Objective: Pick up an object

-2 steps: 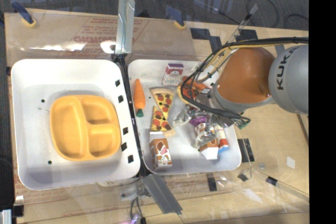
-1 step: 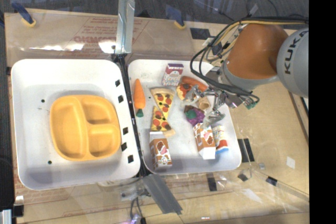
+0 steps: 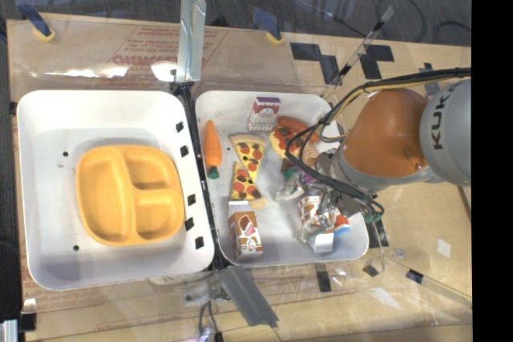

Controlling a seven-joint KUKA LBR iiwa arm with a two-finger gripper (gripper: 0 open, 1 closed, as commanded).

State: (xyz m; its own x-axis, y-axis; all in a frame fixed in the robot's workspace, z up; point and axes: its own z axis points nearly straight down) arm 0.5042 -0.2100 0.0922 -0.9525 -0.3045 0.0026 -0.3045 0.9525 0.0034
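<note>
The right bin (image 3: 272, 252) holds several toy foods. An orange carrot (image 3: 212, 146) lies along its left wall, with two pizza slices (image 3: 248, 151) (image 3: 244, 185) beside it. A small carton (image 3: 263, 114) stands at the far edge, next to a round pizza piece (image 3: 287, 132). A brown carton (image 3: 245, 232) lies at the near left. A crumpled packet (image 3: 315, 212) and a white block (image 3: 327, 239) sit at the near right. My gripper (image 3: 303, 182) reaches down from the orange-banded wrist (image 3: 385, 144) into the bin's right half, just above the packet, with cables draped round it.
The left bin (image 3: 48, 252) holds a yellow divided plate (image 3: 128, 192). A black divider (image 3: 196, 172) runs between the bins. The arm's body covers the right bin's right wall. Tape and cables lie on the bench behind the bins.
</note>
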